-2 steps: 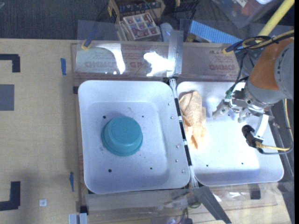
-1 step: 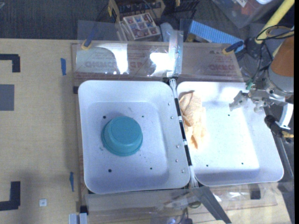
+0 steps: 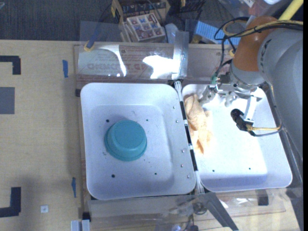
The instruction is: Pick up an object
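Observation:
A teal bowl [image 3: 126, 139] lies upside down near the middle of the left bin [image 3: 96, 177]. A pale orange, crumpled soft object [image 3: 198, 121] rests against the left wall of the right bin [image 3: 250, 172]. My gripper [image 3: 210, 93] hangs over the right bin's far left corner, just above and to the right of the soft object's upper end. The wrist and its orange band hide the fingers from this angle, and I see nothing held.
A clear plastic panel [image 3: 130, 64] stands along the far edge of the bins. A black cable with a yellow end [image 3: 250, 126] hangs from the wrist over the right bin. Boxes and clutter sit beyond the bench at the top.

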`<state>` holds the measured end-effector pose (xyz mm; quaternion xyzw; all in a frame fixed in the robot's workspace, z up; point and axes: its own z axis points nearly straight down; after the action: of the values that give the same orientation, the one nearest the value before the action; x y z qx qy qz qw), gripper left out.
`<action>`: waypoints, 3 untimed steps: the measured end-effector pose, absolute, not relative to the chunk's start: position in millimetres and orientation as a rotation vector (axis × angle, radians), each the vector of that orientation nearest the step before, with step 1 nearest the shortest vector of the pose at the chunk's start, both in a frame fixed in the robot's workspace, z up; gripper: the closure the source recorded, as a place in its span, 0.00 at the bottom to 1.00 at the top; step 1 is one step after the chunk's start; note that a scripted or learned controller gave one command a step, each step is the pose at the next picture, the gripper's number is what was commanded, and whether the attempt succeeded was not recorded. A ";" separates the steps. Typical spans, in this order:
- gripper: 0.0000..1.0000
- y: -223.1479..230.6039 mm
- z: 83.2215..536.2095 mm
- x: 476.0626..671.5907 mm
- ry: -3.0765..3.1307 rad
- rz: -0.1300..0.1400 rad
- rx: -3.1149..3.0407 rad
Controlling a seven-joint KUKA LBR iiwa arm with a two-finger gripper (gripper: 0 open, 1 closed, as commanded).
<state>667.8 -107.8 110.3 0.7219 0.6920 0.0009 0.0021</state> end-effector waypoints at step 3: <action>0.00 -95.7 148.3 668.0 2.543 0.003 1.835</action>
<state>668.0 -95.7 148.3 0.5851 0.8110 0.0010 0.0029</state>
